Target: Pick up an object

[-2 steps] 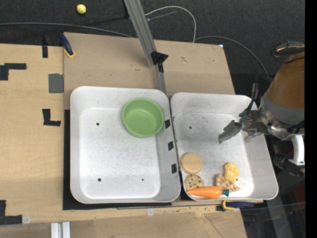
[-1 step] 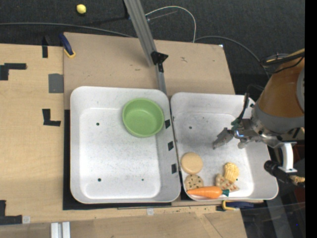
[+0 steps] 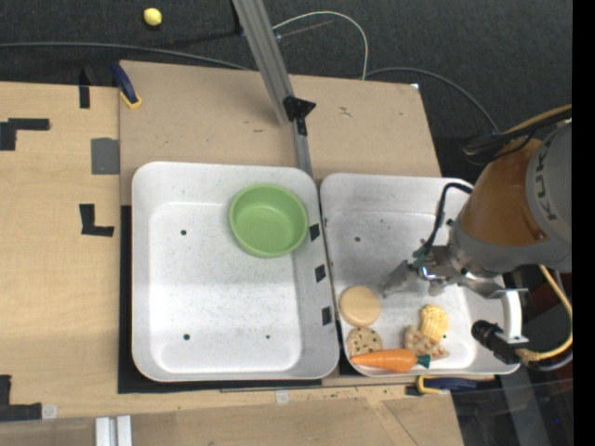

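The desk [image 3: 56,249] carries two shallow white bins side by side, the left bin [image 3: 158,342] and the right bin [image 3: 372,203], their inner walls touching along the middle. The grey arm [image 3: 521,212], with its orange band, reaches in from the right over the right bin's far side, and its jaws [image 3: 418,272] hang low above the bin floor, just above and to the right of the food pieces (the fingers blur against the speckled floor, so I cannot tell whether they are wide or narrow, and nothing is visibly held). In the left bin a green bowl [image 3: 269,219] sits upright near the upper right corner. The right bin's lower part holds a round tan bun [image 3: 360,304], a yellow corn piece [image 3: 432,321] to its right, an orange carrot [image 3: 386,361] lying along the lower wall, and a small cookie [image 3: 363,340] between bun and carrot. A little yellow ball [image 3: 152,16] lies on the dark floor [image 3: 446,26] beyond the desk.
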{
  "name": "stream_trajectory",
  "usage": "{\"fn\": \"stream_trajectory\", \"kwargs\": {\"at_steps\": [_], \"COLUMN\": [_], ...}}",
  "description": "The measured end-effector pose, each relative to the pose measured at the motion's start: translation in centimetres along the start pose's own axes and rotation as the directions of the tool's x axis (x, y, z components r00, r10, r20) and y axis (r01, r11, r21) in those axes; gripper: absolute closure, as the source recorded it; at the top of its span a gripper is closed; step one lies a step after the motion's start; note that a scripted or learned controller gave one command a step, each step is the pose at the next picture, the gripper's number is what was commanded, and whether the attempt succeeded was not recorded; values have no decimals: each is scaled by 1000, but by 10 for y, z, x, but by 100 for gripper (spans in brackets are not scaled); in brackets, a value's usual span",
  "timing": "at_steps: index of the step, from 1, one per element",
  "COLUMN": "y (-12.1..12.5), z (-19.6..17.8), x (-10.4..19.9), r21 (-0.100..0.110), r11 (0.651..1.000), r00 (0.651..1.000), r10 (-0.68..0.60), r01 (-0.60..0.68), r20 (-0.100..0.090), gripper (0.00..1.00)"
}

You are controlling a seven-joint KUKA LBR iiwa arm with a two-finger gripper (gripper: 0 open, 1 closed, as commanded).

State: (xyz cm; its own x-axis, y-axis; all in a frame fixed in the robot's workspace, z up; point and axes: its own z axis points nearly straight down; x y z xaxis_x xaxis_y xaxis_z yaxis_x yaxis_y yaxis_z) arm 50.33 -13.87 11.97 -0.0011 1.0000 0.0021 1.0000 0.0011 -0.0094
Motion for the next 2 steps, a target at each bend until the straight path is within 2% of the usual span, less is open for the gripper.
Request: {"fn": "stream_trajectory", "kwargs": {"at_steps": [1,2], "y": [1,0], "z": [-13,-60], "x": [0,9], "r21": [-4,-12], "r11": [1000,1000], "r00": [1000,1000], "r10": [-1,-1], "r01": [1,1], "r20": [1,2], "gripper": [100,100]}}
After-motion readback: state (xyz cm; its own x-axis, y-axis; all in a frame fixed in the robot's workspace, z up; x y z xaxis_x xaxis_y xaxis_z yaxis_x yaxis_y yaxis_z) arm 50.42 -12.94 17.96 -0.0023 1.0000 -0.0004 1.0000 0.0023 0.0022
